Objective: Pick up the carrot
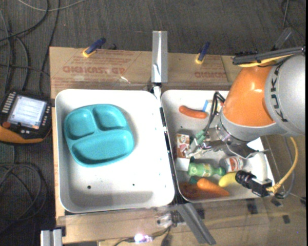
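The carrot is orange and lies flat along the front wall of the right bin, its thick end toward the left. My gripper hangs over the middle of that bin, well behind the carrot and apart from it, with a green bottle lying between the two. The arm's orange band and grey wrist hide the back right part of the bin.
Beside the carrot lie a yellow piece and a small ketchup bottle. A hot dog rests at the back and a red-brown packet sits left of the gripper. The left bin holds a teal divided plate.
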